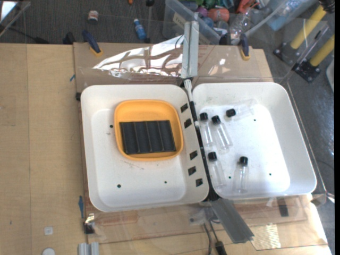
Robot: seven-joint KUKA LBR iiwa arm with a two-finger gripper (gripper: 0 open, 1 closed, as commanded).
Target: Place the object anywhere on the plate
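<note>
Two shallow white plastic bins, the left one [95, 158] and the right one [297, 142], sit touching side by side on a pale wooden bench [37, 142]. Small black tabs [192, 155] line the seam between them. A crumpled silvery sheet [141, 62] lies behind the left bin, beside an upright grey metal bar [190, 49]. Blue-handled clamps [91, 42] grip the bench's far edge. Beyond it, a clear plastic tub [175, 4] holds bright toys, near a small blue bottle [139, 30] on the floor.
</note>
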